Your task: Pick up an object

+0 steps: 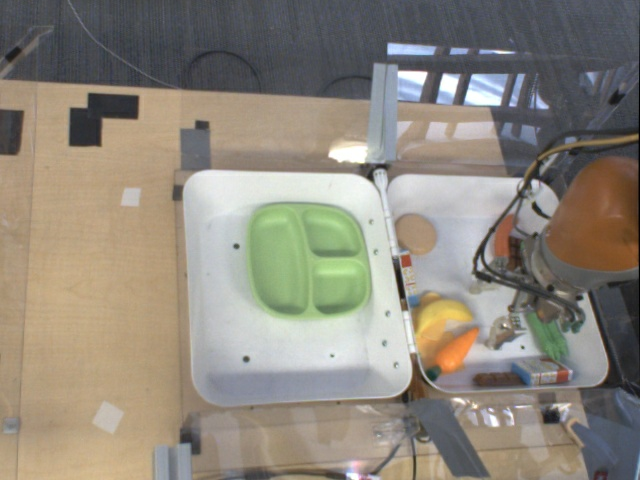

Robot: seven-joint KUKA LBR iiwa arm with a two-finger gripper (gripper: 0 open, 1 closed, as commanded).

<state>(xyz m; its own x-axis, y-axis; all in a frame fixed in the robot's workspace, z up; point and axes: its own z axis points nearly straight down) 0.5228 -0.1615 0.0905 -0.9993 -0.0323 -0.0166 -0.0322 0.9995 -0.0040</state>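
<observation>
the claw (503, 332) hangs in the right bin (455, 203) — just right of one orange carrot (456, 351) and one yellow fruit (442, 319). i cannot tell its grip. one green plate (306, 260) lies in the left bin (215, 298).

Bright, even overhead light; soft shadow along near inner wall of left bin (200, 298); glare patch on bench (100, 318) at bins' far edge; reflections on clear panels; focus slightly soft
</observation>
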